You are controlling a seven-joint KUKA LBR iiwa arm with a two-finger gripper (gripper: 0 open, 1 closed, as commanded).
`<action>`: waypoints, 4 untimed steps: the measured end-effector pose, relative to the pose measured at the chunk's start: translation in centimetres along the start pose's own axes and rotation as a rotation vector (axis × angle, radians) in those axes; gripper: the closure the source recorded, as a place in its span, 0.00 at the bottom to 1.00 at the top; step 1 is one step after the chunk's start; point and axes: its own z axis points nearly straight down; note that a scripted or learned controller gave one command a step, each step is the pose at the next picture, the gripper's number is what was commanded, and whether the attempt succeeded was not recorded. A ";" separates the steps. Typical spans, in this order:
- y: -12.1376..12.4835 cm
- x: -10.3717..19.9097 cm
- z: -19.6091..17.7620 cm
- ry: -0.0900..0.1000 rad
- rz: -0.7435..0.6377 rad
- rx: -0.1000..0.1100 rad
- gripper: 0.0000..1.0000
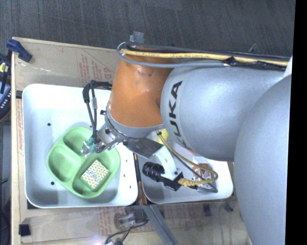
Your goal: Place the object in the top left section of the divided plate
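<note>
Green divided plate (63, 161), three sections, flat in the left white bin (37, 114). Small yellow-and-white patterned square (95, 173) lying flat in its lower-right section.

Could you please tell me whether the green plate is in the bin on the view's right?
No, the plate lies in the left bin as the camera sees it.

Left white bin (42, 104); right white bin (158, 195); blue clamp (18, 48) on bench (70, 60)
</note>
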 end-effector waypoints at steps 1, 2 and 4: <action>0.0 0.0 0.0 0.000 -0.001 0.000 0.00; 0.1 0.0 -0.9 -0.001 -0.007 -0.002 1.00; 0.2 0.1 -1.9 -0.002 -0.015 -0.004 1.00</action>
